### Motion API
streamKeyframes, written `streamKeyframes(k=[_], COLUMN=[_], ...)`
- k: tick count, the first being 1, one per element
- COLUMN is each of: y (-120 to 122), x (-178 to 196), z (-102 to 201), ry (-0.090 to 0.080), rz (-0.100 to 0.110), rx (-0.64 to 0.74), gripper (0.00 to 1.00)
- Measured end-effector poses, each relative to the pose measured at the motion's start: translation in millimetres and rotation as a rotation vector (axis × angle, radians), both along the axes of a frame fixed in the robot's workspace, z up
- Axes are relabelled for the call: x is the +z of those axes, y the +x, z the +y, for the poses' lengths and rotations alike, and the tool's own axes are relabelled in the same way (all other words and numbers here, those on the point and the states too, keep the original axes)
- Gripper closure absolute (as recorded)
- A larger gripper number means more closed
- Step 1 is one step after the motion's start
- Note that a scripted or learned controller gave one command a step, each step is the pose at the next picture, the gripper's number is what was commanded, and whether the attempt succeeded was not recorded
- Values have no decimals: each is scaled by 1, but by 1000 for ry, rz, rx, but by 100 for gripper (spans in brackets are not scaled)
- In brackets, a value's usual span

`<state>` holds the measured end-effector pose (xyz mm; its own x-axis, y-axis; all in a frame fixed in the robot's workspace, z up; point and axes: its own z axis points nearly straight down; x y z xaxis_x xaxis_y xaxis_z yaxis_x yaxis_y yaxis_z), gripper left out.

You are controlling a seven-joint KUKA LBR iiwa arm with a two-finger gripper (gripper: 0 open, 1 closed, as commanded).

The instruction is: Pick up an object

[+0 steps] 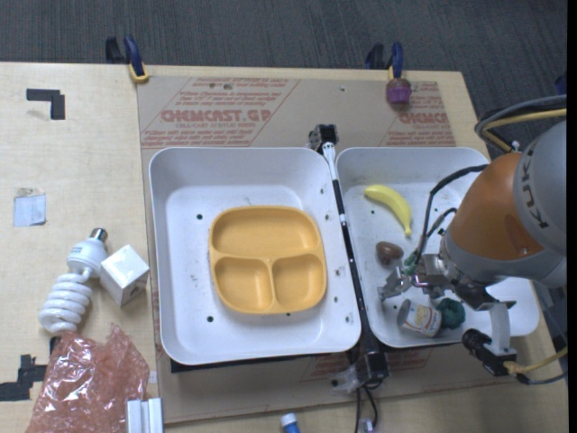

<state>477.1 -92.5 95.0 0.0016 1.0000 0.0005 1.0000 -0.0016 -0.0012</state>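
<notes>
Judging from the end effector (397,287) lowered into the right bin (469,162), its grip state not discernible, an approach is underway; a small jar (420,318) just below-right must next be closed upon.

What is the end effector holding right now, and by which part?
It cannot be told. The end effector sits low in the right bin beside a small jar, but no object shows clearly between its fingers.
</notes>
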Motion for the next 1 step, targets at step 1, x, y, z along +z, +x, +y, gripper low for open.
streamKeyframes(k=[1], y=[4], x=[3], z=[-6], ry=[-1], rz=[-1], rx=[1], gripper=[0])
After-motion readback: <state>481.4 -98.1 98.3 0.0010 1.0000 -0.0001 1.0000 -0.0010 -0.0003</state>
